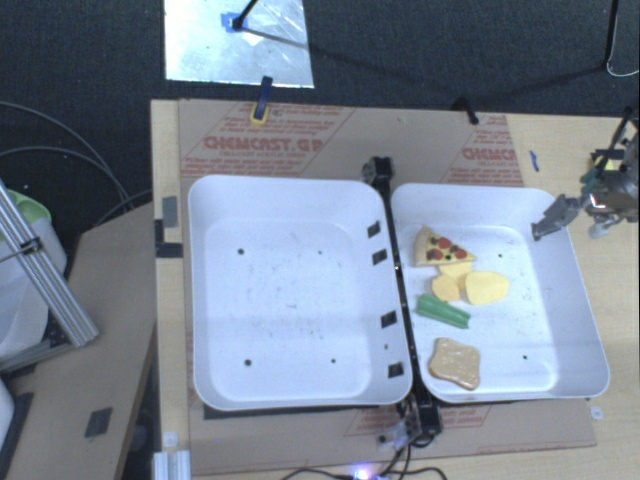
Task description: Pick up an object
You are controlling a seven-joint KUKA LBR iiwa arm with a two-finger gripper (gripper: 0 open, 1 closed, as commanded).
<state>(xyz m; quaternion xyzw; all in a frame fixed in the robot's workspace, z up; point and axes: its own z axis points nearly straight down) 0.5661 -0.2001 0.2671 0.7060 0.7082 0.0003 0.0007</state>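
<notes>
Right now the tool (pixel 556 215) hangs over the right edge of the right bin (pixel 570 268), up near its far corner; a grey finger (pixel 550 218) juts toward the bin's middle, but how far the tool is spread I cannot tell, and nothing can be seen in it.

Possible picks all lie in the right bin, close to the wall it shares with the left bin (pixel 290 288). A pizza slice (pixel 440 247) sits nearest the far edge, then a yellow piece (pixel 482 288) touching a smaller yellow piece (pixel 447 287), a green strip (pixel 443 312) just below those, and a tan bread slice (pixel 455 363) toward the near edge.

Trouble looks likely from crowding: the pizza slice, yellow pieces and green strip lie so close together that a descent on one could nudge or pinch a neighbour. All appear flat, so the tool may slide over them. Being near the shared wall, one side could also strike it.
</notes>
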